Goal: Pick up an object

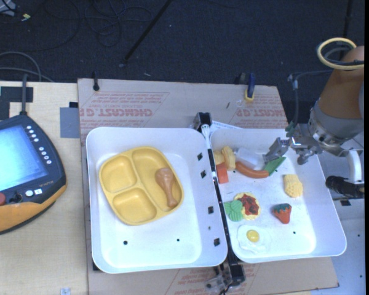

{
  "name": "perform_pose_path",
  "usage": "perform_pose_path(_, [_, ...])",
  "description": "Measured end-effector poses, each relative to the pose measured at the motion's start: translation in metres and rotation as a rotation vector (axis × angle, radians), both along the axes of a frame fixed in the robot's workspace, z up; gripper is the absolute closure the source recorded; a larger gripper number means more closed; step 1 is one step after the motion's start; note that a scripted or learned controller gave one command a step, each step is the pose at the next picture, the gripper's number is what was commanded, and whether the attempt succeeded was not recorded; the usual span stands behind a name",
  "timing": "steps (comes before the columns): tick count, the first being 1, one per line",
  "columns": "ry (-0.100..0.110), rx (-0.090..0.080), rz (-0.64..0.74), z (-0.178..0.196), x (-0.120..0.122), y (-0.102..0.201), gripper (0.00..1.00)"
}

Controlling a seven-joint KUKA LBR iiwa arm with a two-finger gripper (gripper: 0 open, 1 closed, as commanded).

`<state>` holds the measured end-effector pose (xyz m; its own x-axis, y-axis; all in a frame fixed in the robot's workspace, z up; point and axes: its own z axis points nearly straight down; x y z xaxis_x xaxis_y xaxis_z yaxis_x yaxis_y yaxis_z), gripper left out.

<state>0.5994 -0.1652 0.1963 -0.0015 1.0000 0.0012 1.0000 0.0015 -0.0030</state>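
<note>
We see the gripper reaching in over the upper part of the right bin, its metal fingers closed on a small green piece that sits between them, just above the right end of an orange sausage. What the green piece is, we cannot make out; part of it is covered by the fingers. The arm's upper body is cut off at the frame's right side. Lying loose in the same bin are a corn cob, a strawberry, a fried egg, a green-and-red mixed item too small to name, and a yellowish piece by the divider. In the left bin a yellow sectioned plate holds a drumstick in its right compartment.
</note>
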Motion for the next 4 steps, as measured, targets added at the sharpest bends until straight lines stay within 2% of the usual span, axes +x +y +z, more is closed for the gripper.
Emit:
perform_pose_path(1, [-0.005, 0.001, 0.006, 0.117, -0.031, 0.096, 0.00])
perform_pose_path(2, [-0.007, 0.005, 0.017, 0.205, -0.094, 0.270, 0.00])
perform_pose_path(3, [0.002, -0.001, 0.006, 0.193, -0.119, 0.336, 0.00])
perform_pose_path(4, [0.004, -0.004, 0.006, 0.203, -0.118, 0.334, 1.00])
